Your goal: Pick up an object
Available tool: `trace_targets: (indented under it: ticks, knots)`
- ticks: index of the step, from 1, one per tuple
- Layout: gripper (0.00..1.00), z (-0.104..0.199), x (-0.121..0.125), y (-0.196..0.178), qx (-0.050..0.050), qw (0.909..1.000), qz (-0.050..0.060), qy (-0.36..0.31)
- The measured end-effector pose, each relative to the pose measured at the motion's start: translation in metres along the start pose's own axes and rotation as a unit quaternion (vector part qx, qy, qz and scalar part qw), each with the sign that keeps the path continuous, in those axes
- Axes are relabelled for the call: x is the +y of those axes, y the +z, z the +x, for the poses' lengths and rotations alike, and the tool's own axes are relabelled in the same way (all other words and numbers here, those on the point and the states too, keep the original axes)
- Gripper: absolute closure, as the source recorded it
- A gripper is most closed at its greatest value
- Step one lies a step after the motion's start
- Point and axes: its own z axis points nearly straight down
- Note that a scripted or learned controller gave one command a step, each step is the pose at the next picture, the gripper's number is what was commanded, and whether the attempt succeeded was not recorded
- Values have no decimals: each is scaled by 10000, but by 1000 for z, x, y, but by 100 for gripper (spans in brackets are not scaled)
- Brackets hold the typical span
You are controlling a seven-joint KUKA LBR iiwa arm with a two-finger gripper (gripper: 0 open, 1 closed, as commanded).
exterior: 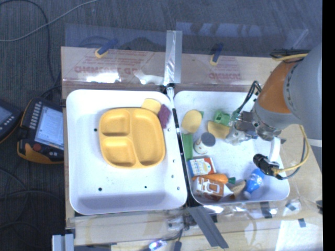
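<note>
Overhead, the fixed camera looks down on two shallow white bins set side by side on the bench. The left bin [84,192] carries a yellow divided tray [132,137] lying flat near its upper middle, three compartments showing. Just past the tray's upper right corner sit a small yellow block [152,105] and a purple piece [165,116], both close against the wall shared with the other bin.

The right bin [282,195] holds the clutter. A yellow lemon-shaped object [192,121] lies near its upper left. Below it stands a small white bottle with a grey cap [204,141]. A green strip [187,146] runs along the bin's left wall. A green block [222,118] sits next to a pale yellow wedge [217,129]. Toward the front are a small red-and-white carton [201,166], an orange-and-brown box [211,187] touching it from below, and a blue bottle [254,182] tilted near the front right.

The arm [293,95] reaches in from the right, orange band above the wrist. The gripper [236,135] is low in the right bin, just beside the pale yellow wedge. Claw state: cannot tell; the wrist body hides it. No object is seen lifted; all lie in the bins.

A handheld pendant [39,132] rests on the floor left of the bench.
</note>
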Motion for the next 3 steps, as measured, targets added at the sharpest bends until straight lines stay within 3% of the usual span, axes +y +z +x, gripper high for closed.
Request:
trace_targets:
  ticks: [1, 2, 3]
  knots:
    - [0, 0, 0, 0, -4, 10000, 0, 1]
    - [0, 46, 31, 10, 9, 9992, 6, -399]
    - [100, 46, 31, 2, -14, 9992, 19, -411]
